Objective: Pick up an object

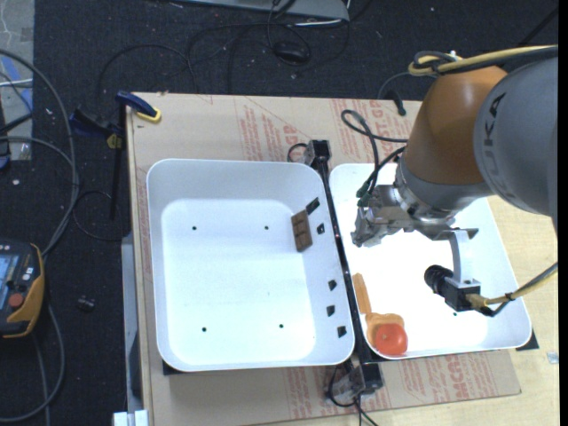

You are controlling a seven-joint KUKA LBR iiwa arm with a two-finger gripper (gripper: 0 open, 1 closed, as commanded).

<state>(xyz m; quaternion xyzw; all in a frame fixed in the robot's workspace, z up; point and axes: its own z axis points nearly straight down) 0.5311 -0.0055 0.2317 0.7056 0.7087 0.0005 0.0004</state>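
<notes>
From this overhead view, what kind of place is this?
Probably a robotics lab grasping cell, not a home or factory line. A KUKA arm reaches over two white bins on a cardboard-covered bench, with loose cables on dark carpet and a handheld controller at the left edge.

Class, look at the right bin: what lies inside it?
Inside the right bin, an orange tool with a red tip lies at its near-left corner. The arm covers the far part.

fixed overhead cam, slanted down, both bins (169, 180), arm (497, 122) from right
</notes>
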